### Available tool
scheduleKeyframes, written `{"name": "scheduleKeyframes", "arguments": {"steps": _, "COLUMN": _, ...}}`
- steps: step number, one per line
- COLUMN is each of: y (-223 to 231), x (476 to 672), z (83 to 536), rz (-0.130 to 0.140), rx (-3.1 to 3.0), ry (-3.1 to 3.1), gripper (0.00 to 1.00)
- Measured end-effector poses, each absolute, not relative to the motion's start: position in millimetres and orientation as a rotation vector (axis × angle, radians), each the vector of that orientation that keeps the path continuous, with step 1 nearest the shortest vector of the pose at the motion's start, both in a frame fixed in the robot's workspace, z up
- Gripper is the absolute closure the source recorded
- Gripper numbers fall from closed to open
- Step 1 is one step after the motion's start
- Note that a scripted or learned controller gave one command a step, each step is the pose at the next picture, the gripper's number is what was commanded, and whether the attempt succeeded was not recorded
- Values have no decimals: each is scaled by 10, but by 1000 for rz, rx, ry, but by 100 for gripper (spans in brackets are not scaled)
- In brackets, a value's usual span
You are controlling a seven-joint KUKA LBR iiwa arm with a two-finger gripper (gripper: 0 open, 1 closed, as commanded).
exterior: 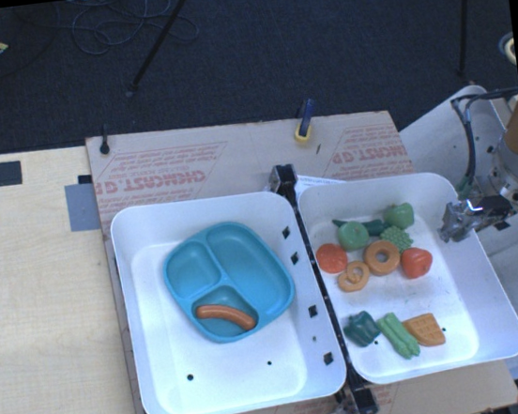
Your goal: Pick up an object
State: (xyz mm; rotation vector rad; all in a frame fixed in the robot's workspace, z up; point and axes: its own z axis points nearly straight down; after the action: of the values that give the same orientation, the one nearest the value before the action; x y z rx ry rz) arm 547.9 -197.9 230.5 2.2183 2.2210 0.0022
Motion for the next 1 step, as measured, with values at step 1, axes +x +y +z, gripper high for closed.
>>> {"name": "scheduleKeyframes", "arguments": {"steps": 1, "y": -1398, "x": 5630, "z": 2364, "rz": 3, "rx": 2216, "ry": 2230, "gripper": 100}}
